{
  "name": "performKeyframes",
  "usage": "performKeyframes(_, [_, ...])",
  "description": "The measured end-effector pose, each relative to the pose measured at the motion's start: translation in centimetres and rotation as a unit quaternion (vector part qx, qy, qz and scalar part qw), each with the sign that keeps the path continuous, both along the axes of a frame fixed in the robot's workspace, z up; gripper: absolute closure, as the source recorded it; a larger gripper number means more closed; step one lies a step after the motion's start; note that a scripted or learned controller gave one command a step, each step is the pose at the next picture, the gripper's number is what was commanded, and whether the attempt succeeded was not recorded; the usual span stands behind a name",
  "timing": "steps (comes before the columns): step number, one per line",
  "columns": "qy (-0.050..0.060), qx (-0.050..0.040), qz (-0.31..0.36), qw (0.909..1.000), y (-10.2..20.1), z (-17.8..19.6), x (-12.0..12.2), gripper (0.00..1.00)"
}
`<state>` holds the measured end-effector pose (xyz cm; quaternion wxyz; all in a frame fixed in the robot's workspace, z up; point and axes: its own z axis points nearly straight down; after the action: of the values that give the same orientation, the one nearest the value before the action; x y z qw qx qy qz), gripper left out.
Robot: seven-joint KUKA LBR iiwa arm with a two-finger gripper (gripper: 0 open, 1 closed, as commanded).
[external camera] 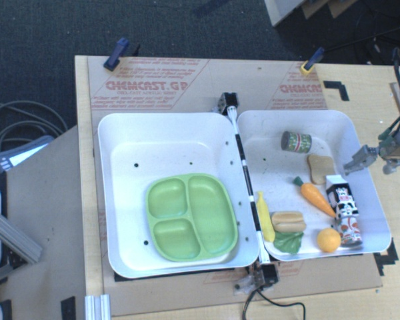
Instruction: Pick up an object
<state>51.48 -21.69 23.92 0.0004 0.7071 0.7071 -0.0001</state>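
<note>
The right bin (273,129) holds several toy foods. A green can (297,141) lies on its side at the back, with a tan bread slice (320,168) just in front of it. An orange carrot (317,199) lies in the middle, beside a black-and-white cow-print carton (341,200) and a red-and-white packet (350,231). Along the front are an orange fruit (329,240), a hot dog bun (288,221), a green leaf (288,243) and a yellow strip (265,217). My gripper (377,157) hangs over the bin's right rim, to the right of the bread and above the carton, holding nothing that I can see.
The left bin (120,139) holds a green divided plate (190,217). A black clamp (228,102) joins the two bins at the back and another (265,274) at the front. The cardboard-covered bench (187,82) surrounds both bins.
</note>
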Motion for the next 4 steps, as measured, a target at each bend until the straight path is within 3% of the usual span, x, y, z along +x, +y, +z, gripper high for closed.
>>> performKeyframes(1, [0.000,0.0003,0.000,1.0000,1.8,-7.7,6.9,0.00])
performKeyframes(2, [-0.002,-0.0002,0.001,1.0000,8.2,-15.2,6.1,0.00])
performKeyframes(3, [-0.003,-0.0007,0.000,1.0000,8.0,-15.2,3.5,0.00])
performKeyframes(4, [-0.005,-0.0025,0.000,1.0000,7.9,-14.2,3.6,1.00])
